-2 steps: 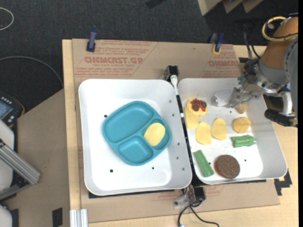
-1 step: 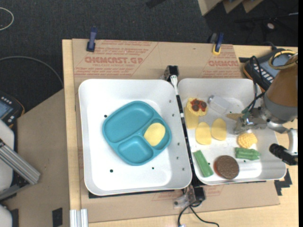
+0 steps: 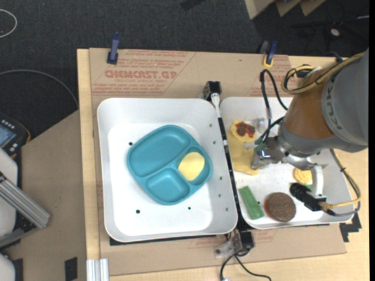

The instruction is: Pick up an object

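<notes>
My gripper (image 3: 262, 153) is low in the right bin (image 3: 275, 106), over the right edge of a pale yellow object (image 3: 241, 151) lying along the bin's left side. A small red and dark item (image 3: 246, 130) sits at the top of that yellow object. Nearer the front lie a green block (image 3: 250, 202) and a round brown disc (image 3: 279, 206). A small yellow-orange piece (image 3: 302, 175) peeks out beside the wrist. I see nothing clearly between the gripper's tips.
The left bin (image 3: 117, 186) holds a blue divided plate (image 3: 158, 160) with a pale yellow round item (image 3: 191, 166) in its right compartment. The arm's grey body and orange band (image 3: 310, 116) cover the right bin's back right part.
</notes>
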